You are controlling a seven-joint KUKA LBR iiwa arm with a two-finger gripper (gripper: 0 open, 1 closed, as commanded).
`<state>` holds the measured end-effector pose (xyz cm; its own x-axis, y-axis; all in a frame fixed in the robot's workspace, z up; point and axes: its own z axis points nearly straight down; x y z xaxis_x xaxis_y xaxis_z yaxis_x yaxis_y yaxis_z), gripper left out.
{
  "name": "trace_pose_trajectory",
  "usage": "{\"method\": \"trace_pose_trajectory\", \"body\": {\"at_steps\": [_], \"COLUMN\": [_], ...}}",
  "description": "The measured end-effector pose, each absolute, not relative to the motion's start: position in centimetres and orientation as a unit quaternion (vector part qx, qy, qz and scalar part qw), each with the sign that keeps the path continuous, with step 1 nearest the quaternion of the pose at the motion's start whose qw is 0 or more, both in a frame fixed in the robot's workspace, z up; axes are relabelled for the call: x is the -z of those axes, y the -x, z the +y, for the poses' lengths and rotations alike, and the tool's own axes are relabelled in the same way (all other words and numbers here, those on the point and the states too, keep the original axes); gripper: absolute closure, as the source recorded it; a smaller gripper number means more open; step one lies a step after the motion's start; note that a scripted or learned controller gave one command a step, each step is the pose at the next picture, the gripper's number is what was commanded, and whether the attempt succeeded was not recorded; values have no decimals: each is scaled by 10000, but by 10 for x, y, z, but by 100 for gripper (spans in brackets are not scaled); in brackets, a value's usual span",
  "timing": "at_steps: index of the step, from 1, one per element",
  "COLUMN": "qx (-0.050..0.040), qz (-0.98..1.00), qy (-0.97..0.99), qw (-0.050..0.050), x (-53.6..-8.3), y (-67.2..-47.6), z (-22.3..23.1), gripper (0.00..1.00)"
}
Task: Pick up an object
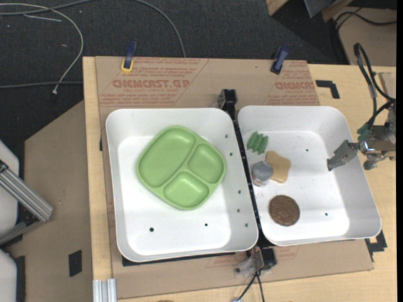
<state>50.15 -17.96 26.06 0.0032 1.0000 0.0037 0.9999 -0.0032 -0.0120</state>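
Observation:
The right bin (pixel 315 228) holds several small objects along its left side: a green ridged piece (pixel 257 142), a tan block (pixel 279 166), a small grey cylinder (pixel 261 172) touching the tan block, and a round brown disc (pixel 284 210) nearer the front. My gripper (pixel 343 155) sits at the right bin's right wall, well apart from all of them, with nothing seen in it. A green divided plate (pixel 181 167) lies in the left bin (pixel 126 212).
Both bins rest on a cardboard sheet (pixel 157 80) held by blue clamps (pixel 130 55) at the back. Black brackets (pixel 228 98) join the bins at the middle seam. Cables (pixel 371 74) hang near the arm at the right.

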Motion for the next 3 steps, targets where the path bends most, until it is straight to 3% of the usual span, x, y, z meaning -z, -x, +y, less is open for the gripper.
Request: {"method": "trace_pose_trajectory", "body": {"at_steps": [1,2,3], "qx": [0,-14,1], "qz": [-7072,-7073,-7070], "qy": [7070,7069,7073], "qw": [6,39,8], "x": [-266,-206,-148], "y": [-504,-510,-512], "z": [-179,-174,-170], "gripper": [0,0,0]}}
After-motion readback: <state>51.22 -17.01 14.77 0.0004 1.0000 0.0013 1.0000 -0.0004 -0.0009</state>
